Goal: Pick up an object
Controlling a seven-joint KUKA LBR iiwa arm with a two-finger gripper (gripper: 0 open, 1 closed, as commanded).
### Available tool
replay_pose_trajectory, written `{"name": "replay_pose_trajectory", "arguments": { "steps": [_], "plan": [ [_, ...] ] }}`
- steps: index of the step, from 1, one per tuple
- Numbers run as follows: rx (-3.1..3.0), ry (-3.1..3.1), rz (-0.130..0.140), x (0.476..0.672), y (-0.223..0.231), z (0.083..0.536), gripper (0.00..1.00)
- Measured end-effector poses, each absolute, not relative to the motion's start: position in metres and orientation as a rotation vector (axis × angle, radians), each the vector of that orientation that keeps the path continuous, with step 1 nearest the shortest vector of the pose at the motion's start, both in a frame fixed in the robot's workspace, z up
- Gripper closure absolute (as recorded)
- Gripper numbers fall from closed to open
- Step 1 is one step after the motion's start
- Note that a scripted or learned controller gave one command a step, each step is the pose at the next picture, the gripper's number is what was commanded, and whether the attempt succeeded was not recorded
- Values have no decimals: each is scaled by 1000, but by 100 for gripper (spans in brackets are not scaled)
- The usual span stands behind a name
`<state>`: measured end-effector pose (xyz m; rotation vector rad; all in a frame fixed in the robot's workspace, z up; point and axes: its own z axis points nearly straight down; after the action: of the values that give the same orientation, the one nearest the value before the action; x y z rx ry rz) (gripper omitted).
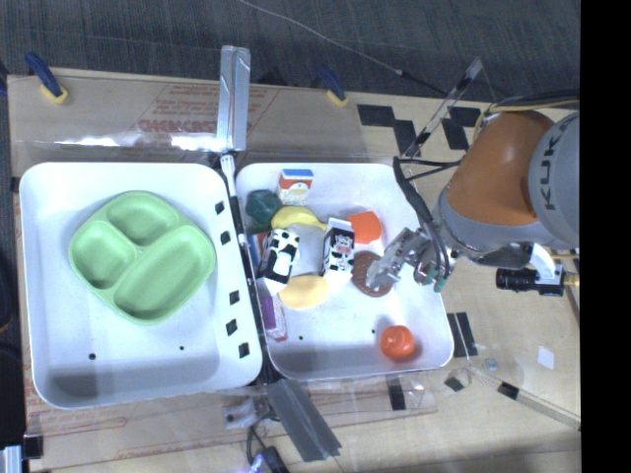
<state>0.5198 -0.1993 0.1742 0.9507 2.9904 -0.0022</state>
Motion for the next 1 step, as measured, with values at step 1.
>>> {"name": "replay_pose_trajectory", "arguments": {
  "steps": [1],
  "plan": [
    [956, 2983, -1, 609, -211, 132, 100]
  ]
}}
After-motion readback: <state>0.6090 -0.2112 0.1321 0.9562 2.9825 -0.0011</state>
